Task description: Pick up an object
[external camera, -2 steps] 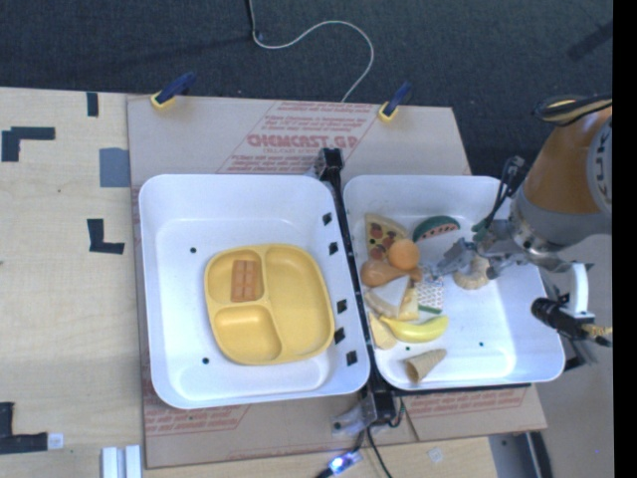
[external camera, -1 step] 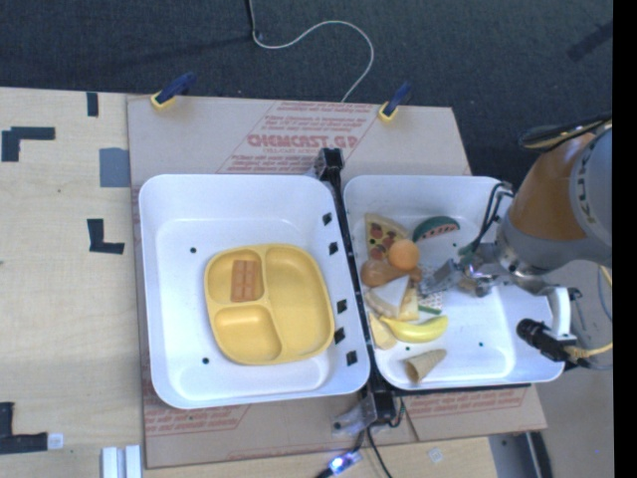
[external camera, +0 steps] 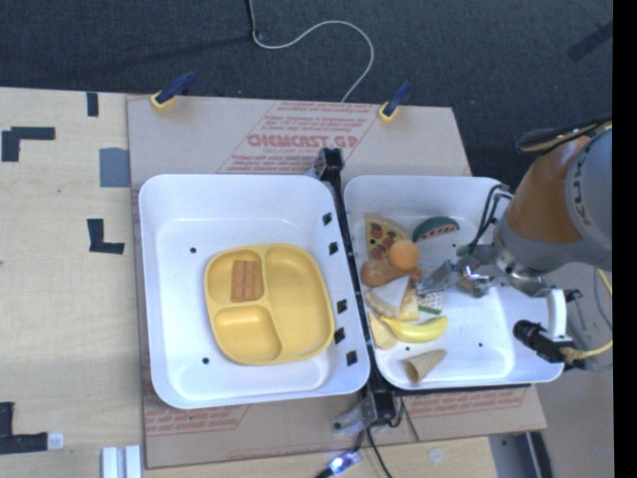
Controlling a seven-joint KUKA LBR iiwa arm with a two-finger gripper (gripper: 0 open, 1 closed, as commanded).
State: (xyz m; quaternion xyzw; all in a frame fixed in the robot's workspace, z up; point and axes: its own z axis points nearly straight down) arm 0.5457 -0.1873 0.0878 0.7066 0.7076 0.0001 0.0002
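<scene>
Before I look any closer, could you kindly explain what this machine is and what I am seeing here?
One camera above the bench looks down at a slant. The grey and orange shape on the right is a robot arm; its gripper reaches into the right bin, low over a pile of toy food: a banana, an orange, a pizza slice, a watermelon slice and a cone. I cannot tell whether it holds anything. The left bin holds a yellow tray with a brown bar in one compartment.

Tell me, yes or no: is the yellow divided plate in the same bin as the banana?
No: the yellow divided plate lies in the left white bin, while the banana lies in the right white bin.
</scene>
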